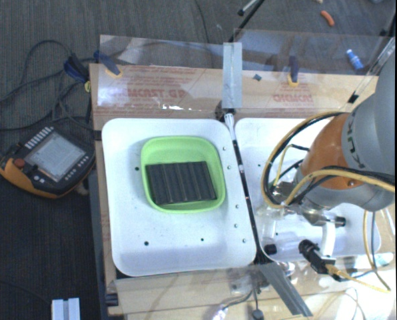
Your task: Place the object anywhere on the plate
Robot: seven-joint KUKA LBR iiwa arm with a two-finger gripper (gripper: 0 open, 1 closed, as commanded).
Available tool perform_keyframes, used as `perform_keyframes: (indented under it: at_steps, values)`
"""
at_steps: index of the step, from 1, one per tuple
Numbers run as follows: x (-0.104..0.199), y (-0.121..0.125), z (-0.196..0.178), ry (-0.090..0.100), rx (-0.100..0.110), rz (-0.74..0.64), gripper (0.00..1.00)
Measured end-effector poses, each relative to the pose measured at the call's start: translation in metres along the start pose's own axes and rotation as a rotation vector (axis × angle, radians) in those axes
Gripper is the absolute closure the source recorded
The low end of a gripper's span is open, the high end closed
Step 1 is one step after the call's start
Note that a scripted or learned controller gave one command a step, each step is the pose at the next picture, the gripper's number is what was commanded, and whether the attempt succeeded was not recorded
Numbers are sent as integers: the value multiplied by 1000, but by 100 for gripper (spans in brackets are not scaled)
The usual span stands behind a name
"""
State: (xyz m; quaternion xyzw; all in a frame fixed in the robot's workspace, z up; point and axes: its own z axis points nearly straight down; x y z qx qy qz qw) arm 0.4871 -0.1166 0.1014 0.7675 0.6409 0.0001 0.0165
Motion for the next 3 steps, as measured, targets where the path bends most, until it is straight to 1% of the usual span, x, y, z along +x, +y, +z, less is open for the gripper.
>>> perform_keyframes:
  at_steps: [1,2,3]
  values:
    - [71,-16,-83,20,28,-163,100]
    - [71,-16,-83,20,28,-164,0]
    - [38,52,-103,19,27,-98,0]
